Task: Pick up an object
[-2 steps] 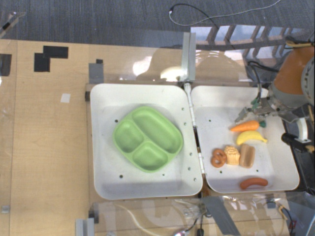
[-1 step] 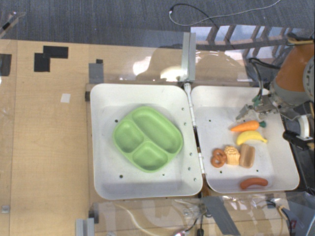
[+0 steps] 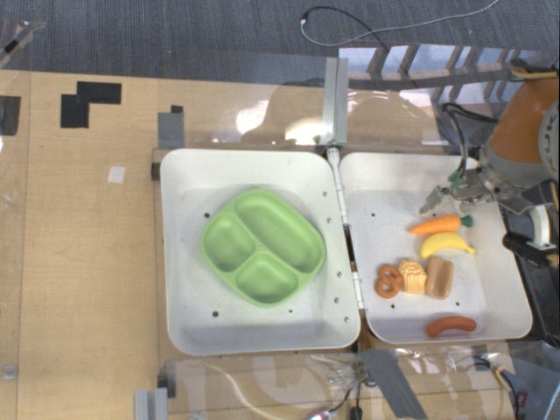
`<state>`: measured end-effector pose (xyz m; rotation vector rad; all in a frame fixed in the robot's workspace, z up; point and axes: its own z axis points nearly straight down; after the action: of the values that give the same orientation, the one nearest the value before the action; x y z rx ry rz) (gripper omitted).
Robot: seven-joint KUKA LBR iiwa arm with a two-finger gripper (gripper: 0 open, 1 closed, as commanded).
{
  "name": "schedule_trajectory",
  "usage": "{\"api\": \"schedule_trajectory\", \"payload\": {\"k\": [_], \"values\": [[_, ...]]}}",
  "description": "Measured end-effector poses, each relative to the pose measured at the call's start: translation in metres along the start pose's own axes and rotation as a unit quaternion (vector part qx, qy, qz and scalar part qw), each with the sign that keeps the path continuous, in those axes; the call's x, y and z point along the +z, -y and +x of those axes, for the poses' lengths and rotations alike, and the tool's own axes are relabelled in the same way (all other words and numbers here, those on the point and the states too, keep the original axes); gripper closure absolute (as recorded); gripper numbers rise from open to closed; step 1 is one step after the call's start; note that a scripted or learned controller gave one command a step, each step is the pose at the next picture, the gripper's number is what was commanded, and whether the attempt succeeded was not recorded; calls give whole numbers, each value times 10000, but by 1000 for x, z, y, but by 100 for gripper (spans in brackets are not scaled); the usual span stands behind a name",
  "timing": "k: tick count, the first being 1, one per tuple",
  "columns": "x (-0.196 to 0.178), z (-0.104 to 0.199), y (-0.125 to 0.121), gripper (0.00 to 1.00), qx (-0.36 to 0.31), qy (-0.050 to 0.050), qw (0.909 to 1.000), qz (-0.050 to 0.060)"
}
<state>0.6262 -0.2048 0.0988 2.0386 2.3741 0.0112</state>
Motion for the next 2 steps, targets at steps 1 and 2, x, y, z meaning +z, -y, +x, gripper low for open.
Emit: {"api": "schedule_trajectory", "payload": {"k": [1,2], "values": [[10,8,34,0,1402,-22,9901,5],[8,48,53,0,1434,1,9897,3]]}}
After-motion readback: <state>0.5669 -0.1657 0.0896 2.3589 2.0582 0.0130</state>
